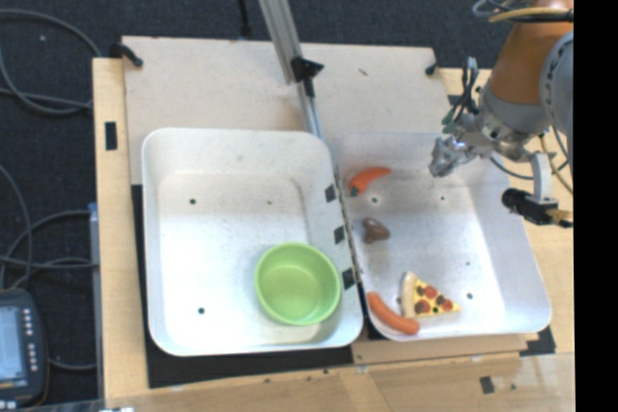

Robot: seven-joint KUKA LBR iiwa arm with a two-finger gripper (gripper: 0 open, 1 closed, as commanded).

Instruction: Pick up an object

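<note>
hand [442, 159] hovering over the right bin's [502, 246] far edge

i cannot tell its state; carrot [369, 178] lies just left of it, brown lump [376, 230], pizza slice [426, 297] and sausage [392, 314] nearer the camera.

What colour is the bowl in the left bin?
Light green, inside and out. The bowl shows clearly in the camera view.

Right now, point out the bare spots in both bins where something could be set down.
Left white bin: open floor behind and left of the round green bowl. Right white bin: free middle and right, between the gripper and the pizza slice toy. Crowded along the divider: orange carrot-like piece, brown lump, sausage.
</note>
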